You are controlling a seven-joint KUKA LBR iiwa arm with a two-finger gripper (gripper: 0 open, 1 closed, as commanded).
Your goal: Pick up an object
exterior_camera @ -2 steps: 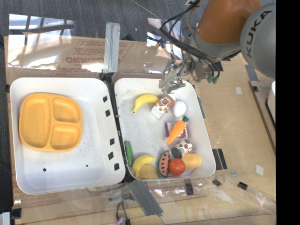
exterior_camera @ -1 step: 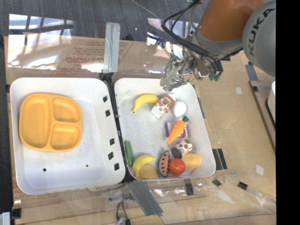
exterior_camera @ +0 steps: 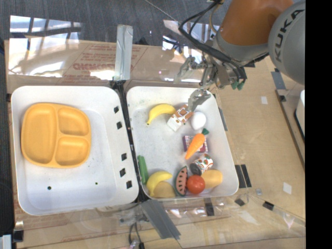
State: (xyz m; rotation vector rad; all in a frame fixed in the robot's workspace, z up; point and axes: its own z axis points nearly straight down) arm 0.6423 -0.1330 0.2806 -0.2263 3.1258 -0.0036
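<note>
The right bin (exterior_camera: 223, 139) holds several toy foods. A banana (exterior_camera: 160, 111), a small orange-and-white carton (exterior_camera: 179, 117) and a white egg (exterior_camera: 198, 120) lie near its far edge. A carrot (exterior_camera: 195, 145) rests across a purple box (exterior_camera: 188, 139) in the middle. My gripper (exterior_camera: 191, 87) hangs over the bin's far rim, just above the egg and carton. Its fingers stand apart and open, with nothing between them.
At the right bin's near end lie a watermelon slice (exterior_camera: 181, 180), a red tomato (exterior_camera: 195, 184), a potato (exterior_camera: 212, 178), a yellow fruit (exterior_camera: 158, 179) and a green stick (exterior_camera: 142, 167). A yellow divided plate (exterior_camera: 56, 135) sits in the left bin (exterior_camera: 104, 191).
</note>
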